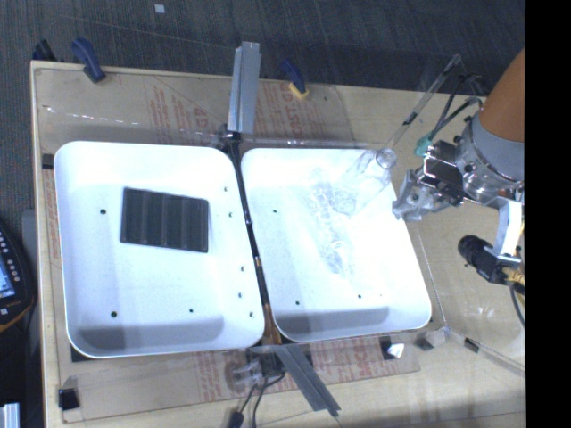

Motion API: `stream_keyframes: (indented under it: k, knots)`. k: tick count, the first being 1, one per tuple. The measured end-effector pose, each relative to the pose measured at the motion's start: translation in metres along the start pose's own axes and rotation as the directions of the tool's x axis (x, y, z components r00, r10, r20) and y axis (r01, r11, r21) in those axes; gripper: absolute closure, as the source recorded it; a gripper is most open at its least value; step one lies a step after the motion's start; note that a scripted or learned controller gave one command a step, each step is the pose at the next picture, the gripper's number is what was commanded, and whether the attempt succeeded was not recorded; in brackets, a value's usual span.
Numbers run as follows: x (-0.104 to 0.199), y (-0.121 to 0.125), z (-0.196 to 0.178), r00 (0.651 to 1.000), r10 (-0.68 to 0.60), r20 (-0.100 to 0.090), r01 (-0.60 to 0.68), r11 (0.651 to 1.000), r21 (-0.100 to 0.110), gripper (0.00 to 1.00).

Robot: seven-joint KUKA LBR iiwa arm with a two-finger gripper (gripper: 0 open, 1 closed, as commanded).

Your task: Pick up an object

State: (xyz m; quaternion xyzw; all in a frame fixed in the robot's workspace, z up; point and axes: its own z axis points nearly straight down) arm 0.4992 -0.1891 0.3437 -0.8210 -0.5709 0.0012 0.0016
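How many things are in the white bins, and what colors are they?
Dark grey ribbed block, in the left bin: 1
See-through crinkly things, in the right bin: too hard to separate, looks like 1 clump
Total: about 2

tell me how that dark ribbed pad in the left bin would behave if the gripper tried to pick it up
The dark ribbed pad lies flat on the left bin floor, so fingers would probably struggle to get under an edge. It looks thin, so likely light and possibly bendy. Being a flat rectangle, it should slide rather than roll if pushed.
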Motion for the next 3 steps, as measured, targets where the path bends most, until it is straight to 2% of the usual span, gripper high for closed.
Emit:
stream_keyframes:
  k: [1, 2, 3]
  knots:
    - [0.015, 0.079, -0.039, 0.997, 0.075, 0.001, -0.075, 0.997, -0.002, 1.0]
    - [0.015, 0.079, -0.039, 0.997, 0.074, 0.0, -0.074, 0.997, -0.001, 0.0]
    - [0.006, 0.049, -0.009, 0.998, 0.068, 0.002, -0.068, 0.998, 0.0, 0.0]
